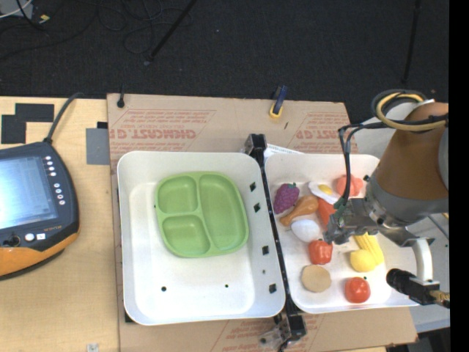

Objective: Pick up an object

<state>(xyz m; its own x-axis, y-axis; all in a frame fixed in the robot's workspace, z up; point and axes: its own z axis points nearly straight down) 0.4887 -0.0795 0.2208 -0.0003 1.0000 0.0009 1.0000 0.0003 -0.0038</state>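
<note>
White plastic bins sit side by side across the lower middle of your frame. Your left bin [139, 284] holds a green divided plate [201, 215], lying flat a little above its centre. Your right bin [333, 304] holds the toy food, crowded toward its middle: a purple grape bunch [286, 196] at upper left, an orange drumstick [303, 210] just beside it, a white egg [305, 230] below that, a red pepper [320, 251], a tan round piece [316, 278], a red tomato [357, 290] at the bottom, and a yellow corn cob [366, 251] to the right. Your gripper [343, 226] hangs low over the middle of this pile, between the egg and the corn, just above the pepper. You cannot tell from this view how the hand stands. A teach pendant [29, 204] lies at far left.
</note>
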